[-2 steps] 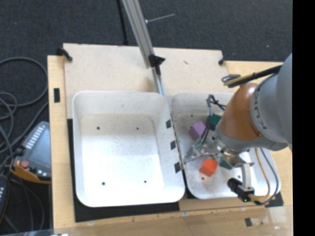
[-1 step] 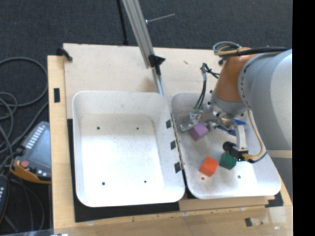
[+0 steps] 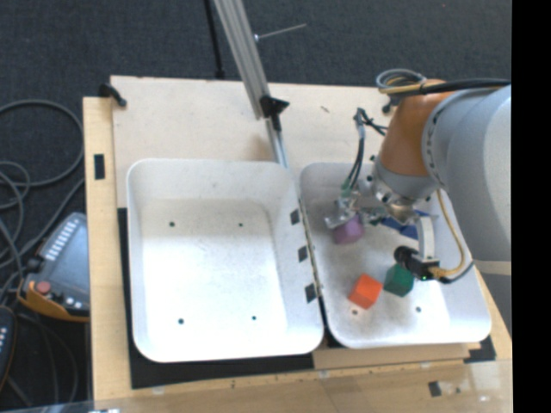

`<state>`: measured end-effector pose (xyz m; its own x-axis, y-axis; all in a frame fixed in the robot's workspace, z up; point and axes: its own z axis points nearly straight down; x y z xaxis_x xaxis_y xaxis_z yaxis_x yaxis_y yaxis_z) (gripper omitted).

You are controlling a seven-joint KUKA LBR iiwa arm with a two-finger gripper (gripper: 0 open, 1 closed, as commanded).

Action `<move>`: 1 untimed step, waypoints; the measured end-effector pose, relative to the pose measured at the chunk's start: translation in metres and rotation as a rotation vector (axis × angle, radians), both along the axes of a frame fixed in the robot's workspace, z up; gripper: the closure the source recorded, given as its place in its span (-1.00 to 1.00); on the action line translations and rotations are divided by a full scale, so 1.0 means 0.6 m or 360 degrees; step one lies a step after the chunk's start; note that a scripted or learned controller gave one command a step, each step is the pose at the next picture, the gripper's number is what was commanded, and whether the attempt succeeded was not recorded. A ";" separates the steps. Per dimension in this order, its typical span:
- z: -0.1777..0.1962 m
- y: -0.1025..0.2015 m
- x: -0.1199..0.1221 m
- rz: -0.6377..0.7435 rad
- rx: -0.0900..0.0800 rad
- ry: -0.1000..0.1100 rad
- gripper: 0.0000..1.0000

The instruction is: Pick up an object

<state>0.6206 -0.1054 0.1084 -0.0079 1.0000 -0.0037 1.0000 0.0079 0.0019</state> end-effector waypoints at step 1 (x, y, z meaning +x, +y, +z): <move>0.155 0.187 0.070 0.0003 0.0009 -0.0012 1.00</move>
